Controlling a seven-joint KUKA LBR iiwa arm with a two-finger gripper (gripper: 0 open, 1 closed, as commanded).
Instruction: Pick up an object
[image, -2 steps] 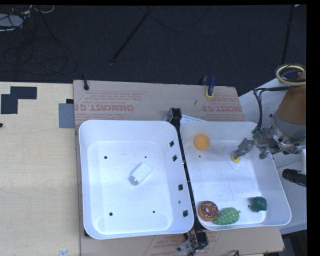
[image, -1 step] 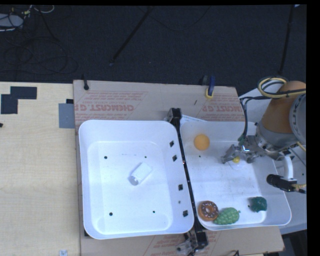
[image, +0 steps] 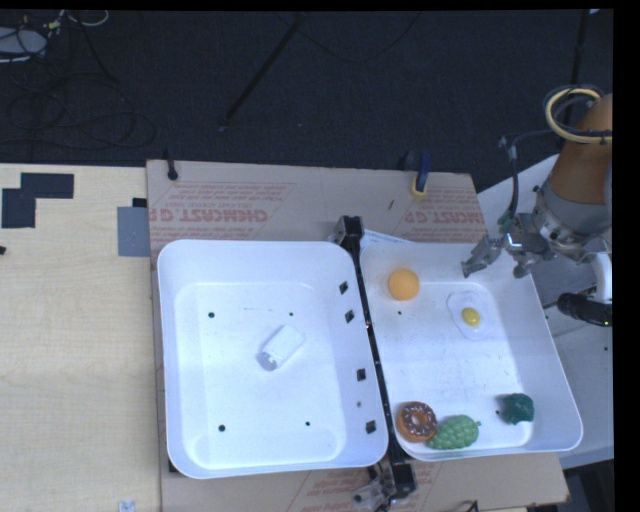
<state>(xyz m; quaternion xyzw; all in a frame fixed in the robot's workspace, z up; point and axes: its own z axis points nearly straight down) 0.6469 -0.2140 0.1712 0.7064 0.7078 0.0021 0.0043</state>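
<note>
Camera view's got our gripper (image: 497, 255) hanging open over the right bin's (image: 560, 370) top rim — we see the orange ball (image: 404, 284) just left, round, no long axis.

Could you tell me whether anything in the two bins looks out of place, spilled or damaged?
Nothing stands out. The white cup lies on its side in the left bin, spilling nothing. The orange, fried egg, donut, grapes and broccoli look undamaged.
</note>
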